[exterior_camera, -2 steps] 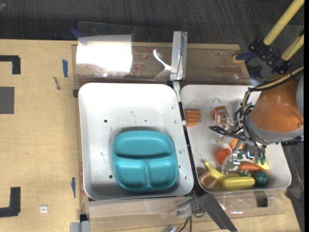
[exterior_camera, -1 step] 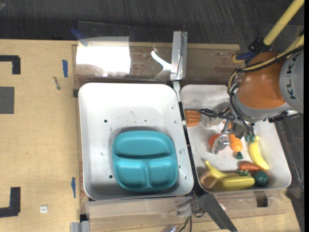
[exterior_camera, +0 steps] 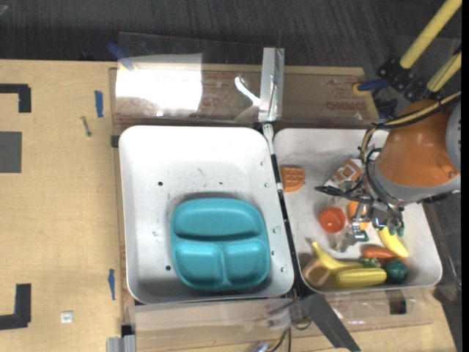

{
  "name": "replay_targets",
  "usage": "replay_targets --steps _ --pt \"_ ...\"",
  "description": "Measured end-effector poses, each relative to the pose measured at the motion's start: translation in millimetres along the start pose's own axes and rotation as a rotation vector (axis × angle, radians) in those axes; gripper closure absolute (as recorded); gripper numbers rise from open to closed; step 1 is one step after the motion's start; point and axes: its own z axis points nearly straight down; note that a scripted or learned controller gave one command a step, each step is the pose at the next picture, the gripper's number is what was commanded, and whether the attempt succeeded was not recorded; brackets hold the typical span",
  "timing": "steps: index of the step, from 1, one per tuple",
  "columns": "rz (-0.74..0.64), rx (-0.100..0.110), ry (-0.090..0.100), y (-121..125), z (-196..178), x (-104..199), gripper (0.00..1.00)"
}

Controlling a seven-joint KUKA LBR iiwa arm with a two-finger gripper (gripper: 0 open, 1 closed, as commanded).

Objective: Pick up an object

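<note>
Tool (exterior_camera: 364,222) low over right bin (exterior_camera: 308,147), just right of red tomato toy (exterior_camera: 332,219), above yellow banana (exterior_camera: 331,257); grip state impossible to tell.

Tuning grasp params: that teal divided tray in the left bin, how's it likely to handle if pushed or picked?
The teal tray looks like rigid moulded plastic, so probably stiff, not floppy. It lies flat and wide on the left bin floor, so a push would likely slide it rather than tip or roll it. Its glossy surface and rounded corners suggest a slippery pinch; the raised rim seems the best hold.
</note>
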Motion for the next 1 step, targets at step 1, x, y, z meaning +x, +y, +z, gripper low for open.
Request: replay_targets --steps 1 --pt "-0.001 0.001 -0.006 0.7 -11.6 -2.2 1.00"
